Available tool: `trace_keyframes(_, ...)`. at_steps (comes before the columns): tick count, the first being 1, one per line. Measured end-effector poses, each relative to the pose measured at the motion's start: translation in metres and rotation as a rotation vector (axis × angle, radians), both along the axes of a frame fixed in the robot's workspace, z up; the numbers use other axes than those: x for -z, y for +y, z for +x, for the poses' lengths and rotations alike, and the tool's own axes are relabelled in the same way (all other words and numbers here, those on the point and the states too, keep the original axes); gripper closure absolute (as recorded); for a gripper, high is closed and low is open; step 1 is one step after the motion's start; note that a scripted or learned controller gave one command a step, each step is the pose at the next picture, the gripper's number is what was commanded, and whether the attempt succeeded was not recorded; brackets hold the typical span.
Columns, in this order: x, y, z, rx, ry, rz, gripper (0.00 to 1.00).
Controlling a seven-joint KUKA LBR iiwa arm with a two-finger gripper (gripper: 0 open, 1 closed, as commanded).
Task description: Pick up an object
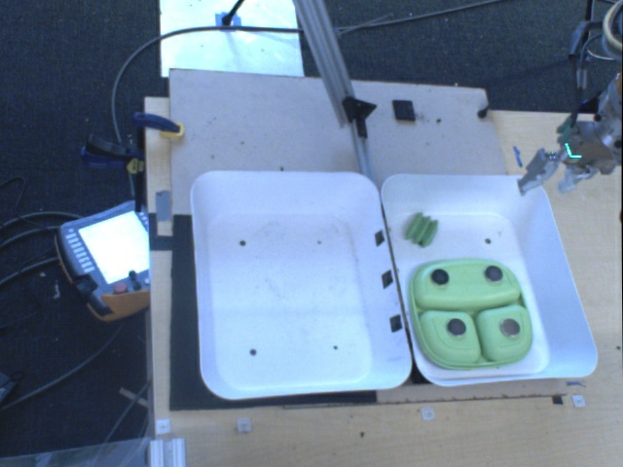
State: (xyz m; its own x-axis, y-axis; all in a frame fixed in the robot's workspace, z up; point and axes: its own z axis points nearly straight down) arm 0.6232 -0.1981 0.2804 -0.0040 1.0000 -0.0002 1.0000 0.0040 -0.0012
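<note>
The gripper (551, 173) hangs splayed and empty over the right bin's (563, 261) far rim, well apart from the small green piece (421, 229) and green tray (472, 312) inside; descending here risks striking the rim

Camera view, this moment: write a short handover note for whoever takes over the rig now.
Hand: at the upper right corner of the right bin, above its rim, holding nothing. Whether it is open or shut cannot be told from here.
Things: a large green three-part tray lies in the lower half of the right bin; a small green ridged piece lies apart from it, nearer the bin's upper left. The left bin sits alongside.
Done: nothing picked up yet.
Left: move the hand over one green object, likely the small piece, grasp and lift it.
</note>
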Motion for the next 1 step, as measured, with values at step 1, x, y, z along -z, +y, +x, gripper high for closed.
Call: trace_keyframes(1,-0.002,0.0001,0.0008,-0.001,-0.004,-0.001,0.0)
